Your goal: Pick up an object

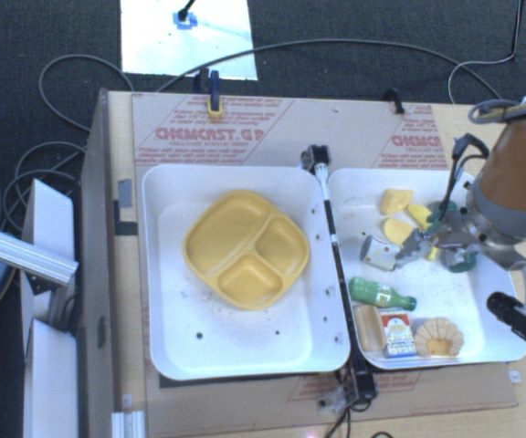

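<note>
Pincer (425,242): low in right bin (491,345), grip state unclear.
Grey block (379,252): just left.
Yellow pieces (396,215): above-left.
Green bottle (381,293): below-left.
Yellow tray (246,248): far left.

Even, bright light from above; the white bins (245,354) glare slightly left of the gripper (425,242), shadows soft, details little blurred.

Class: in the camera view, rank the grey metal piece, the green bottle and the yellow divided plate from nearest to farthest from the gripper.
From the gripper:
1. Grey metal piece, just beside it, right bin.
2. Green bottle, lower in the right bin.
3. Yellow divided plate, left bin.
</note>
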Robot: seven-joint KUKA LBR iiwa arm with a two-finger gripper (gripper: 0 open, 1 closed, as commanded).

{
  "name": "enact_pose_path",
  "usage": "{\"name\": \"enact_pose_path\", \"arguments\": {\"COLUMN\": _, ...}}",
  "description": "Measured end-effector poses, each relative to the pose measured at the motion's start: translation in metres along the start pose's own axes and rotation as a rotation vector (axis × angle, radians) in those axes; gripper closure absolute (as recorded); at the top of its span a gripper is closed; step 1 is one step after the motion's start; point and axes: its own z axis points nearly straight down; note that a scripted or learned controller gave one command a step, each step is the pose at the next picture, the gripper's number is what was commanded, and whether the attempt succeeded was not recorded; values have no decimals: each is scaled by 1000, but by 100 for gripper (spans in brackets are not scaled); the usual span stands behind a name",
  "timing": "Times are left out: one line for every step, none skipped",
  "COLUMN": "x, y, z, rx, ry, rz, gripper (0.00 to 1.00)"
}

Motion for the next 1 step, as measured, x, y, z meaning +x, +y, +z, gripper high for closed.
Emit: {"name": "enact_pose_path", "arguments": {"x": -17, "y": 111, "z": 121, "rx": 4, "ry": 0, "rz": 0, "gripper": 0}}
